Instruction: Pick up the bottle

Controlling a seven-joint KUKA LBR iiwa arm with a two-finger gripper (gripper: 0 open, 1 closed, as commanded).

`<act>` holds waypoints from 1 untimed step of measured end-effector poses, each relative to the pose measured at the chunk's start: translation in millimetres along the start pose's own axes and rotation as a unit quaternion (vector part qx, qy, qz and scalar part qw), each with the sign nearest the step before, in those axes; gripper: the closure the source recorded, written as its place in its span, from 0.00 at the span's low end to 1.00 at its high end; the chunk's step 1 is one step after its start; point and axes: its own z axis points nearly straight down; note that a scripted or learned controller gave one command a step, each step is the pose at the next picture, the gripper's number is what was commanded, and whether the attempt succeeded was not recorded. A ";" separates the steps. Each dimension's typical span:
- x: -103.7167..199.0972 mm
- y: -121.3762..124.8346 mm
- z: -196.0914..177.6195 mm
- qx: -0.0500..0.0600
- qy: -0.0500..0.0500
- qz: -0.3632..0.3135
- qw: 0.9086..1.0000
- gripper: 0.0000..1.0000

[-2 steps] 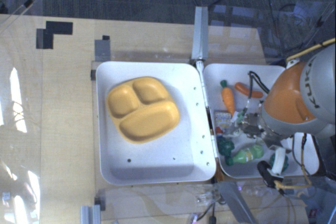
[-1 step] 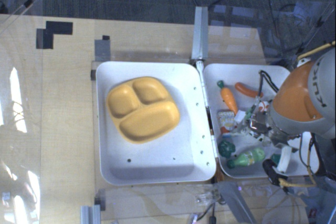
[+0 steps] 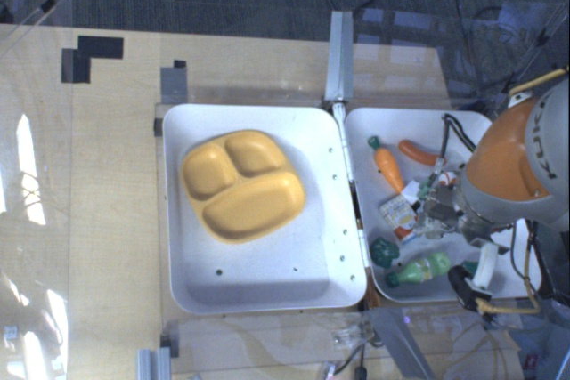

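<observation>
The bottle is light green and lies on its side near the front wall of the right bin. Its darker end points left. My gripper hangs over the middle of that bin, just above and behind the bottle, under the grey and orange wrist. From this angle the gripper looks apart from the bottle, with nothing seen in it. The arm hides the right part of the bin.
An orange carrot and a red-orange piece lie at the back of the right bin. A small white packet and a dark green lump sit left of the gripper. The left bin holds a yellow divided plate.
</observation>
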 end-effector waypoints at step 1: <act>-2.5 -5.1 -88.2 0.010 -0.003 -0.137 0.990 1.00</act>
